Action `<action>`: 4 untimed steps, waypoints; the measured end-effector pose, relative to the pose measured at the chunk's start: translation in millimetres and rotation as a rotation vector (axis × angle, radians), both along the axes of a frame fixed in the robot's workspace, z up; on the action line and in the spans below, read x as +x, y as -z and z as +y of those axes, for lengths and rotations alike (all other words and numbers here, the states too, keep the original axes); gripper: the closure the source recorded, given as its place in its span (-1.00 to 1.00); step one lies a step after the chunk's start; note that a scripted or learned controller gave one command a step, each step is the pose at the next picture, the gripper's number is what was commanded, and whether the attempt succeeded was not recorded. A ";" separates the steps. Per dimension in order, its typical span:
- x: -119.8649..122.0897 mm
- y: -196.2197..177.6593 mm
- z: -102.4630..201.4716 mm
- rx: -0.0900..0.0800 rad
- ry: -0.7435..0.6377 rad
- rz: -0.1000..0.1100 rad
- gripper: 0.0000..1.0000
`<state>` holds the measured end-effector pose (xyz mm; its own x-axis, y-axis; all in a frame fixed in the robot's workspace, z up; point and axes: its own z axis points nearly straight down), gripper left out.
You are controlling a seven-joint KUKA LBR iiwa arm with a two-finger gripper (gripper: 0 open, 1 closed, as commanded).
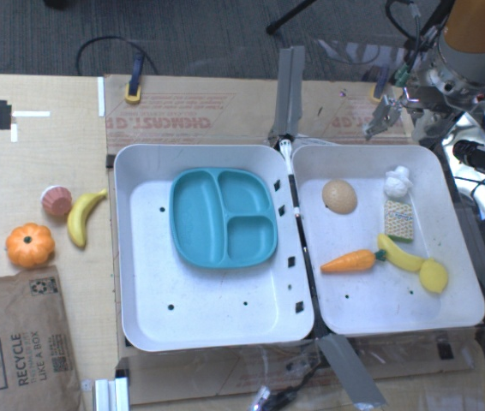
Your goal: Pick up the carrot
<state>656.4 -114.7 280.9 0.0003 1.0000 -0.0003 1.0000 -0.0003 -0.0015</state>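
Lying in the right bin [457,191], near its middle: carrot [348,262], orange tip pointing left, green end touching a yellow banana-shaped toy [412,263]. Farther back, an egg [339,196] and a small white bottle [399,208], well apart from each other. Hovering past the bin's far right corner, above the cardboard: gripper [386,112], grasping nothing, finger spread too small to tell. Resting in the left bin [144,255]: a teal divided plate [224,217]. Left on the bench: pumpkin [30,246], banana [84,216].
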 end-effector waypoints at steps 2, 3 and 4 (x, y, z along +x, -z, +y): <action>-153.6 190.2 6.4 0.001 -0.110 0.001 -1.00; -153.3 181.3 5.4 0.001 -0.105 0.001 1.00; -135.8 89.8 47.8 0.000 -0.397 -0.001 1.00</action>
